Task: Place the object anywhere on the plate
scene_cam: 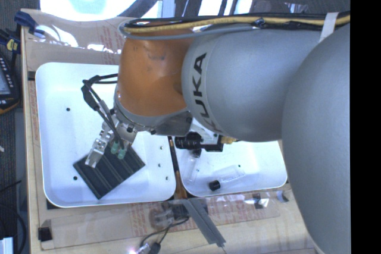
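A dark ribbed rectangular plate [109,172] lies tilted in the front part of the left bin [53,128]. My gripper [108,150] hangs from the orange wrist band and sits right over the plate's far edge. A small green thing [119,151] shows at the gripper's right side, just above the plate; whether it is gripped or resting on the plate I cannot tell. The big grey arm hides the back of both bins.
In the right bin [268,178] lie a clear, bottle-like item [229,174] and a small black piece [214,185]. A dark divider [173,163] runs between the bins. Black cables [95,95] loop off the wrist over the left bin.
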